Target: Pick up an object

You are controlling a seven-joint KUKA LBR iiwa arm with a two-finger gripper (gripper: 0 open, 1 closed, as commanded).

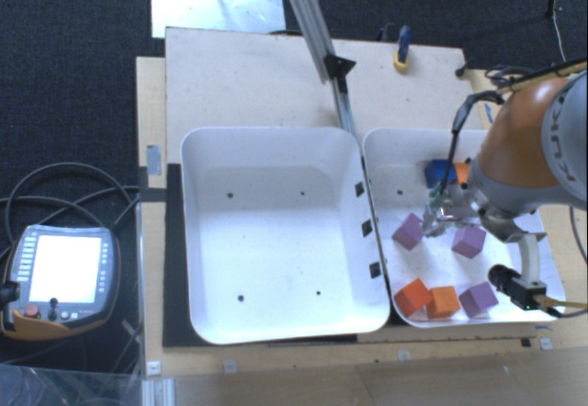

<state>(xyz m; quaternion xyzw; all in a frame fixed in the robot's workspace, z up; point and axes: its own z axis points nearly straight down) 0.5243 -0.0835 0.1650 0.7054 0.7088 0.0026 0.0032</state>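
Note:
The right bin (pixel 390 161) holds several small blocks. A purple cube (pixel 408 231) lies near its left wall, a second purple cube (pixel 469 241) sits to its right, and a third (pixel 478 298) rests by the front rim. Two orange cubes (pixel 413 296) (pixel 443 302) sit side by side at the front. A blue block (pixel 438 172) lies toward the back, with an orange piece (pixel 462 174) beside it. My gripper (pixel 439 214) hangs low over the bin, between the blue block and the two upper purple cubes, just right of the left purple cube. I see nothing held in it.
The left bin (pixel 197 211) stands beside the right one, sharing a raised rim. A slanted metal pole (pixel 312 18) crosses the back board. A yellow clamp (pixel 401 59) sits at the back. A teach pendant (pixel 60 280) with cables lies at the far left.

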